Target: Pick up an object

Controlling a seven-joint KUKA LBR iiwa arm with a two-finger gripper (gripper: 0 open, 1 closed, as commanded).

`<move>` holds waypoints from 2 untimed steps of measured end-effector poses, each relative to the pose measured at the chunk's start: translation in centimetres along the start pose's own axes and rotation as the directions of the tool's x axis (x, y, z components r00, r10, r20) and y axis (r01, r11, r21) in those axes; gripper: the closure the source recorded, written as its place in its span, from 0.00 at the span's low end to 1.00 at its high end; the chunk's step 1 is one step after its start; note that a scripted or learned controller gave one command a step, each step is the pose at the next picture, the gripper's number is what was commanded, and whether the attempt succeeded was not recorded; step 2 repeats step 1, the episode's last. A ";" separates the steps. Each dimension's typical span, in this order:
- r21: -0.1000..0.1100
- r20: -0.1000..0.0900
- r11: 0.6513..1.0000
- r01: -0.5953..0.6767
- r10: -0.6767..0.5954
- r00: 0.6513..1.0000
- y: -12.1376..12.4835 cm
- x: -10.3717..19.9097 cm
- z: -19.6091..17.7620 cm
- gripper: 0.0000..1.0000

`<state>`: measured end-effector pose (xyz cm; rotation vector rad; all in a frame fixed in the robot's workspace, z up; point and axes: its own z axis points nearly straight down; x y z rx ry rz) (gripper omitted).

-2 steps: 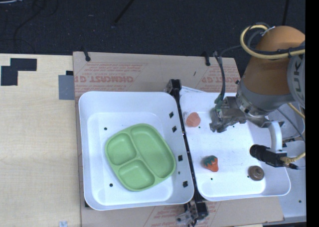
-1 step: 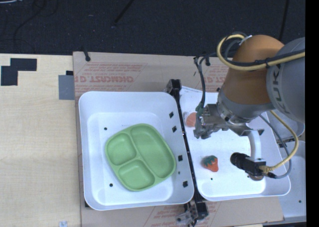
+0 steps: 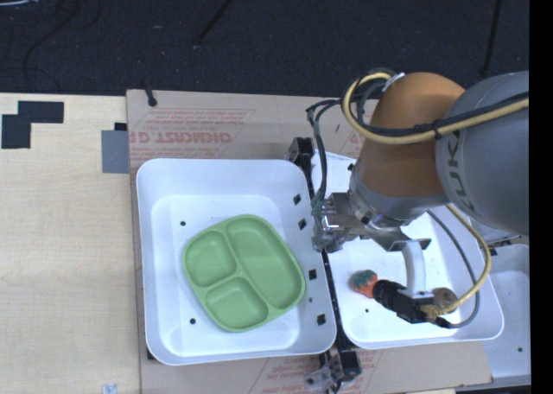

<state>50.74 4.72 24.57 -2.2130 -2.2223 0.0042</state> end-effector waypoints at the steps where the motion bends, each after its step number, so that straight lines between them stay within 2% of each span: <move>1: 0.001 0.001 1.000 0.000 0.000 1.000 -1.1 5.0 2.1 1.00; 2: 0.001 0.001 1.000 0.000 0.000 1.000 -1.1 5.0 2.1 1.00</move>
